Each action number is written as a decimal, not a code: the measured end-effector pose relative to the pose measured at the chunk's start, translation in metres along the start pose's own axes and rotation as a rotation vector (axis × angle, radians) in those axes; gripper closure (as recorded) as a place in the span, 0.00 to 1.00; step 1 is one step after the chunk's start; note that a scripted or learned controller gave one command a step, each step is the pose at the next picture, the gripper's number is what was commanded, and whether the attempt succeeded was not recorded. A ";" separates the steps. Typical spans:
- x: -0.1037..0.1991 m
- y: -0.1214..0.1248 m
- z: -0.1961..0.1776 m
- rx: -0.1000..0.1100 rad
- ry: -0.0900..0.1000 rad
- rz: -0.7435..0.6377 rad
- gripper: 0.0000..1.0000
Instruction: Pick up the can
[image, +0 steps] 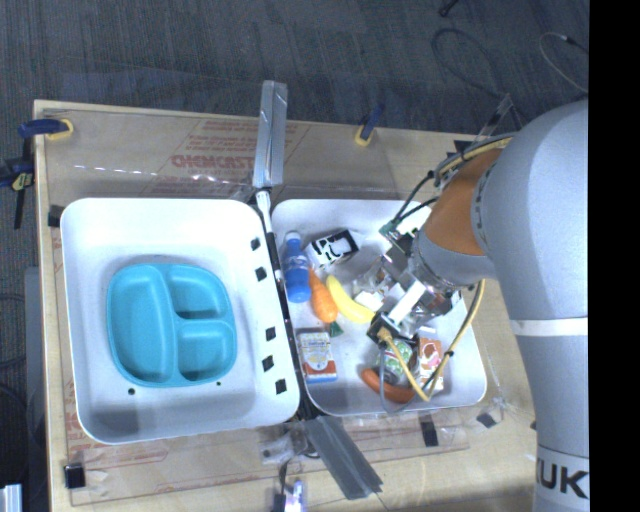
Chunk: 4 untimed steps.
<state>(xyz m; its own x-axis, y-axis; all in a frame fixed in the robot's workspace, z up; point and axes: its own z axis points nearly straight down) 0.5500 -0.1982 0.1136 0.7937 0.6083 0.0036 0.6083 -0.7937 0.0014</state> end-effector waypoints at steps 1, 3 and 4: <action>-0.059 -0.046 -0.008 0.007 -0.006 -0.065 0.00; -0.030 -0.064 0.023 0.006 -0.006 0.028 0.00; -0.027 -0.030 -0.133 0.006 -0.005 -0.090 0.00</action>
<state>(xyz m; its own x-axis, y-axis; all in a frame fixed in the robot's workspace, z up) 0.5098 -0.1912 0.2469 0.7359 0.6771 -0.0008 0.6771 -0.7359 -0.0042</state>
